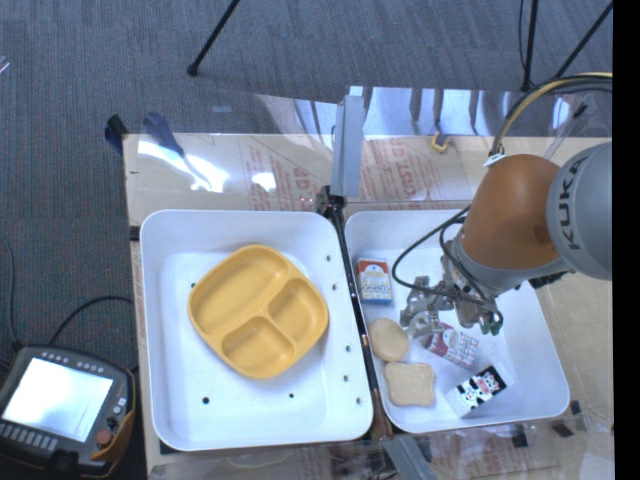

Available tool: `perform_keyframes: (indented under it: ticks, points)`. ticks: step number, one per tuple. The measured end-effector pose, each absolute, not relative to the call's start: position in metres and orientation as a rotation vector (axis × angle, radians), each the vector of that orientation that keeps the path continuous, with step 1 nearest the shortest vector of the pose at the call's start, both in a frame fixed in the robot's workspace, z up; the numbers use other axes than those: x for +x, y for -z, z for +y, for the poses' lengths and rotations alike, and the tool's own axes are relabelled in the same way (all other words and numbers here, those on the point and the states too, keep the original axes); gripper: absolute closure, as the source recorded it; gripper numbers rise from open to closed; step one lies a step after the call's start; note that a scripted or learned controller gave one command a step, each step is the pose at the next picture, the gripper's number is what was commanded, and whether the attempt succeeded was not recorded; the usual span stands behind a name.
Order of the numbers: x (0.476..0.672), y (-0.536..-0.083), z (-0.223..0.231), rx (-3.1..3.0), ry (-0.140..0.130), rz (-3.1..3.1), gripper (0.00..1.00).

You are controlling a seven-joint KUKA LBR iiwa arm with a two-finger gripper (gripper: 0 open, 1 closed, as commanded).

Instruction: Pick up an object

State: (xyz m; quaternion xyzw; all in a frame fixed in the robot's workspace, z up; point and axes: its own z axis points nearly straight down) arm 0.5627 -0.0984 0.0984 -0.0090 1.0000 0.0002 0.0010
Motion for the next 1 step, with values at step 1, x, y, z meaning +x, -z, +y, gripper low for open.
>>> perform_keyframes:
  ticks: [1]
  points:
    - [0.567,-0.0883,-0.0851,-0.398,-0.002,3.115,1.0]
